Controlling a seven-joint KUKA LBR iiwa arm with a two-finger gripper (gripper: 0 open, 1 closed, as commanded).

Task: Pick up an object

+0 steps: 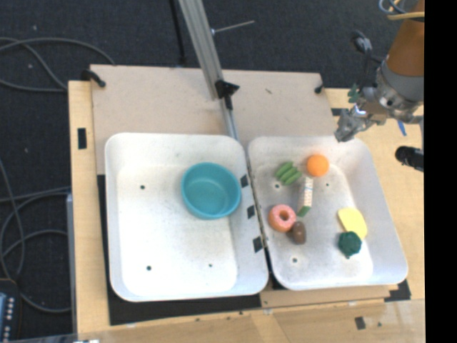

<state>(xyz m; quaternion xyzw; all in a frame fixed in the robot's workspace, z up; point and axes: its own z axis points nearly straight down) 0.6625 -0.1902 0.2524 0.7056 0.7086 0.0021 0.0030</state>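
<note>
Left bin [128, 191] just has a teal bowl [210, 190] sitting in it, loads of bare floor around. Right bin [371, 184] is where the small stuff is: green piece [288, 173], pink donut [282, 218] touching a brown lump [298, 232], orange ball [318, 165], then a yellow piece [352, 221] against a dark green one [349, 244]. The tool [345, 128] hangs over that bin's back right corner; can't tell if it's open or closed. Ball's the nearest pick, I'd guess, forward and left of it, with room all round.
</note>
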